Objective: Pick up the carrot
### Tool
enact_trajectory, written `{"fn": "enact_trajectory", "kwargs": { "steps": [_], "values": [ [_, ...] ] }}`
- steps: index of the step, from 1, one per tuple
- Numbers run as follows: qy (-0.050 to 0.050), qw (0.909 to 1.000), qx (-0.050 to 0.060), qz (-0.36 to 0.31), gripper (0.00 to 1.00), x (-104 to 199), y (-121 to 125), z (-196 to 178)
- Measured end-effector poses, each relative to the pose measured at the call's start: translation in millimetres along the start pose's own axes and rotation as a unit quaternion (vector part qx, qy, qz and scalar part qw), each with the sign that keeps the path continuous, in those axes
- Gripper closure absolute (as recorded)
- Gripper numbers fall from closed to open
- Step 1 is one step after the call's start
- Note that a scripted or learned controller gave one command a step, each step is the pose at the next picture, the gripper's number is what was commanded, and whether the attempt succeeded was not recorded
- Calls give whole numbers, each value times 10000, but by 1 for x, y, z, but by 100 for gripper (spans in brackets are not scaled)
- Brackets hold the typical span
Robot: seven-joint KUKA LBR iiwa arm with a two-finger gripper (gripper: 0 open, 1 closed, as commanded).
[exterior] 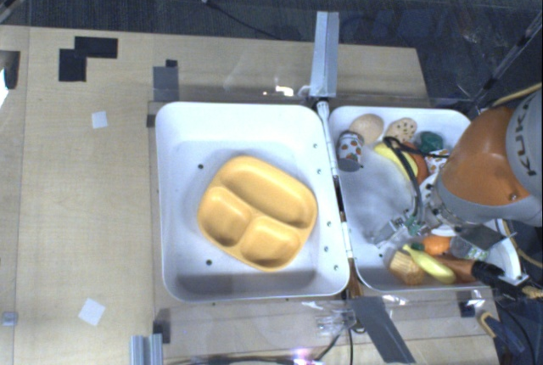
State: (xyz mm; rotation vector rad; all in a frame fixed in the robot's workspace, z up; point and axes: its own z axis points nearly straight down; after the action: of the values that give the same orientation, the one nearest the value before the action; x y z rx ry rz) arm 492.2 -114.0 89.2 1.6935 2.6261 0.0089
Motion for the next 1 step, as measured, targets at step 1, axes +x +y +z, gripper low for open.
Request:
{"fn": "enact_trajectory", "kwargs": {
  "steps": [1],
  "values": [
    [2,10000,0,2,0,0,0,0]
  ]
}}
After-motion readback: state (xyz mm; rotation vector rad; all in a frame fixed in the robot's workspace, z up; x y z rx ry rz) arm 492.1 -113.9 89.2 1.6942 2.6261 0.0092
